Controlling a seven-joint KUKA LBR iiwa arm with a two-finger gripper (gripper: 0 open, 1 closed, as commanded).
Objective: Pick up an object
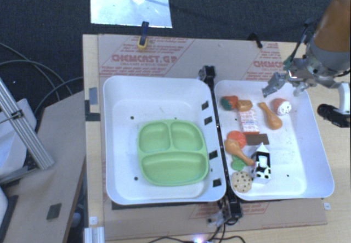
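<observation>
My gripper (pixel 285 86) hangs over the far right part of the right bin (pixel 312 148), fingers apart and nothing between them. Just below it lie a white and red ham piece (pixel 283 106) and an orange drumstick (pixel 270 116). Further left in this bin are a red and orange food piece (pixel 230 102), a striped red and white box (pixel 249 122), a brown bar (pixel 256 139), a tomato (pixel 236 138), a second drumstick (pixel 239 152), a black and white milk carton (pixel 262 164) and a cookie (pixel 241 181).
The left bin (pixel 126 99) holds a green divided plate (pixel 173 152). A black clip divider (pixel 211 99) runs between the bins. Bare white floor shows in the near right part of the right bin.
</observation>
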